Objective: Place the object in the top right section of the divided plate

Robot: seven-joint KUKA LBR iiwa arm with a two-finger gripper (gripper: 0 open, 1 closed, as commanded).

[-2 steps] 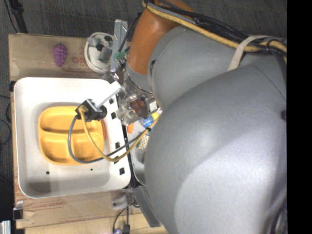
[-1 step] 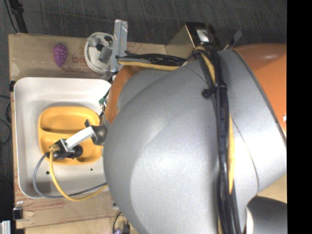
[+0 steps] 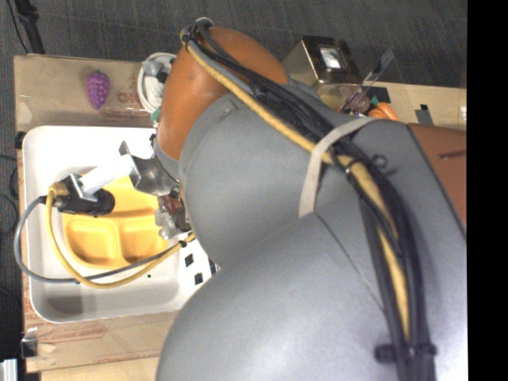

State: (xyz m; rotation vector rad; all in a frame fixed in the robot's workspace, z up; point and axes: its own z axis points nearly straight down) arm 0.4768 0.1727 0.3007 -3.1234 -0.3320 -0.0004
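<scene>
we see the smooth grey arm (image 3: 317, 236) with its glossy orange band (image 3: 198, 78) and a bundle of black and yellow cables sweeping in from the right and covering most of the bench, its metal two-finger gripper (image 3: 163, 205) hanging over the right edge of the yellow moulded plastic divided plate (image 3: 107, 228), which lies in the shallow white bin (image 3: 48, 300) on the left. the claw's tips are hidden under the wrist, so we cannot tell whether it is released or clenched, nor can we pick out any object in it. a small knobbly purple grape-like bunch (image 3: 98, 90), perhaps a toy, rests on the tan bench (image 3: 55, 78) beyond the bin, well apart from the plate, near a round white-rimmed thing (image 3: 152, 82) partly hidden behind the orange band.
</scene>
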